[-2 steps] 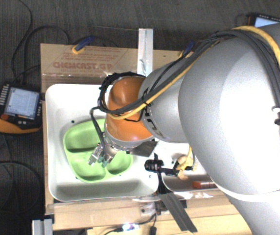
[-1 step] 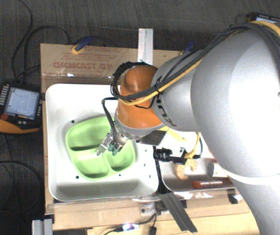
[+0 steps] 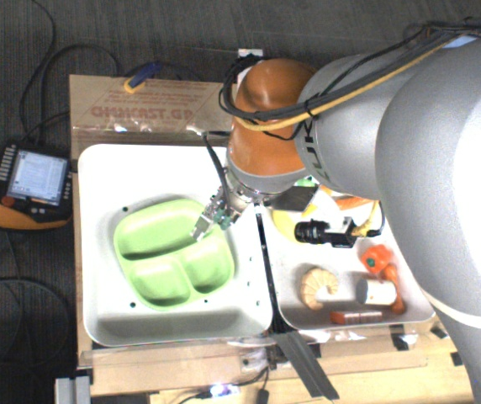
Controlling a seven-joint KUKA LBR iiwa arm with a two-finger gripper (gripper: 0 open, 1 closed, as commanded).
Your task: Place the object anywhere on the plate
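Observation:
A light green plate [image 3: 169, 255] with three compartments lies in the left white bin [image 3: 97, 225]. My gripper [image 3: 213, 220] hangs over the plate's upper right rim, close to the wall between the two bins. A small green-teal speck [image 3: 223, 218] shows at the gripper's tip; I cannot tell whether it is an object or part of the gripper. The big grey arm with its orange band covers the upper part of the right bin.
The right bin [image 3: 291, 314] holds a tan croissant-like pastry [image 3: 319, 284], a white cylinder [image 3: 378, 293], an orange toy with a green top [image 3: 378, 260], a reddish-brown stick [image 3: 356, 316] and a yellow object [image 3: 287, 224] partly under the arm. A handheld pendant [image 3: 30, 183] lies left of the bench.

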